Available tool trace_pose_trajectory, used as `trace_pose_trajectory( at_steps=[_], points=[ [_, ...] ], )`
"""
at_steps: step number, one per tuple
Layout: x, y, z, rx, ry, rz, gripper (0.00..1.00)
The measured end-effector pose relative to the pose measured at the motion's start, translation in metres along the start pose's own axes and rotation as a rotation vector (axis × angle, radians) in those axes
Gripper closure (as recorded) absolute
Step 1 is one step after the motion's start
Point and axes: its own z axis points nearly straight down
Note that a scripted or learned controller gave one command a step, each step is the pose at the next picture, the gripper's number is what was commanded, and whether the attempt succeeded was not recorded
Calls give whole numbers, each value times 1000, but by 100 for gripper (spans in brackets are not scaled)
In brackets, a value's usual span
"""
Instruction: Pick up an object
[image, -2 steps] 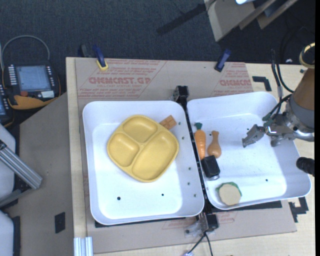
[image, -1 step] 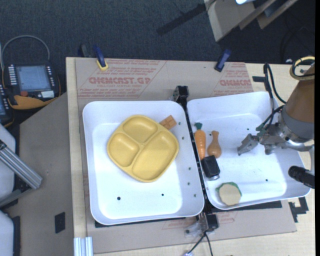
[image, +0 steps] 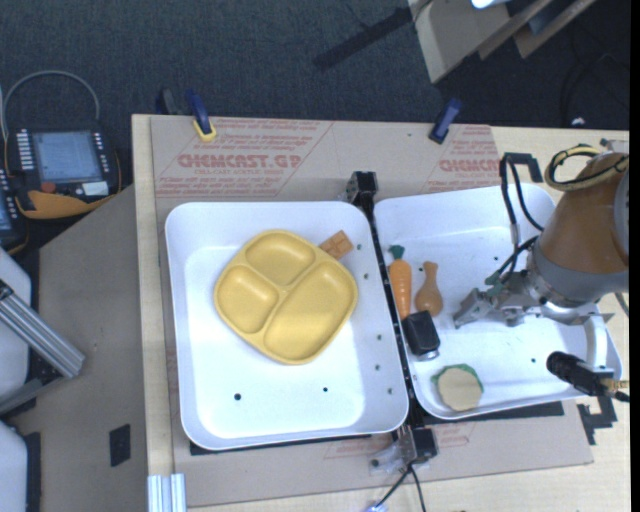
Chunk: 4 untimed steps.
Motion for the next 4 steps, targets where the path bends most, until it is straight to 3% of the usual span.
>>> trace_pose_trajectory(
  at_steps=[1, 3, 4],
  points=[
    [-1, 2, -14, -9, -4, 1, 100],
    [18, 7, -124, -16, -5, -2, 100],
    [18, 8, -149, -13, -5, -1, 100]
  ],
)
